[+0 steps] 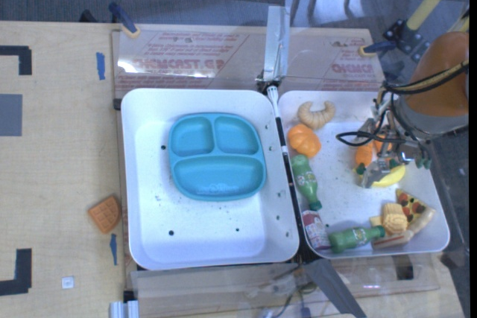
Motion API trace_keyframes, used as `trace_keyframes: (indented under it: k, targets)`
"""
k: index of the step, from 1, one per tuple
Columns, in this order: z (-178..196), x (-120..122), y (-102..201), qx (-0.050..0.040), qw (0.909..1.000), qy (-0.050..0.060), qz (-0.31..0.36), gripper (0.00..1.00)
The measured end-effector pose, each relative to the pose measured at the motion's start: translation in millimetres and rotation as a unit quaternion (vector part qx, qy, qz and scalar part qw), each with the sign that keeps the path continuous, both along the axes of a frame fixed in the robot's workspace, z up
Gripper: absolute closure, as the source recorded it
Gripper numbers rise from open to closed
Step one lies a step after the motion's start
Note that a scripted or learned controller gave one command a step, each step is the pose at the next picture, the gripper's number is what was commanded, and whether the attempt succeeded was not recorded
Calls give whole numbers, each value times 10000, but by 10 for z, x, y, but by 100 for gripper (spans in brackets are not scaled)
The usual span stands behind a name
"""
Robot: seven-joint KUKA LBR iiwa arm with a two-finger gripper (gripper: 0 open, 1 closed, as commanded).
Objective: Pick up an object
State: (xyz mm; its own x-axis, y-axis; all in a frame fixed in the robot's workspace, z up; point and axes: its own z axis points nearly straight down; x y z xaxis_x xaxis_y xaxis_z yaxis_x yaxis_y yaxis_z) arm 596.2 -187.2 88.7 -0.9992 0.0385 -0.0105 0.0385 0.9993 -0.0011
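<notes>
The pale wooden worktop [52, 160] carries two shallow white plastic bins side by side. The left white bin [149, 234] holds a light blue three-compartment plate [217, 156], lying flat near its middle. The right white bin [339, 197] holds the toy food.

The grey arm with its orange band [440, 78] reaches in from the right, over the far right part of the right bin. Its gripper [378, 164] hangs low amid dark cables, just above a yellow banana-shaped toy [391, 175] and beside a small orange carrot-like toy [364, 154]; whether anything sits between the fingers cannot be told (the cables and wrist hide them).

Along the left wall of the right bin lies a green plastic bottle [305, 179], pointing near to far. At the near edge a second green bottle with a red-labelled end [344, 237] lies crosswise. At the near right corner are a toy pizza slice [414, 206] and a yellow corn cob toy [393, 218], touching each other. Far left in this bin sit a round orange fruit toy [303, 140] and, just beyond it, a tan croissant toy [316, 113].

A small orange waffle-like piece [105, 213] lies on the worktop, left of the left bin.
</notes>
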Motion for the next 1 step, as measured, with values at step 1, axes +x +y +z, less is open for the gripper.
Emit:
trace_keyframes:
  k: [1]
  targets:
    - [147, 47, 10, -16, 10000, -80, 11, 100]
